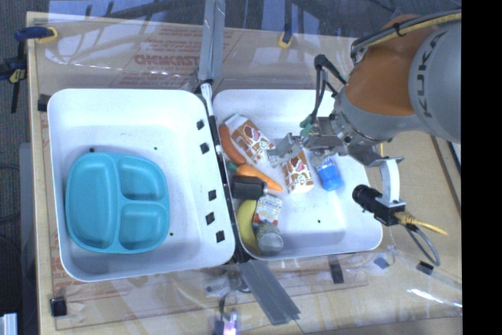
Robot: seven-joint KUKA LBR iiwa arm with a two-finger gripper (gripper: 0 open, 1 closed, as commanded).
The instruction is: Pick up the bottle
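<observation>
The bottle is small and clear, with a printed label and a grey cap. It lies in the near left corner of the right bin, beside a yellow banana. My gripper hangs over the middle of that bin, above a small red-and-white carton and next to a blue container. It is well up and to the right of the bottle and does not touch it. The wrist hides part of the bin's far right side.
A larger red-and-white carton, an orange carrot and a black block crowd the right bin's left side. The left bin holds a blue divided plate. A black and yellow fitting sticks out over the right rim.
</observation>
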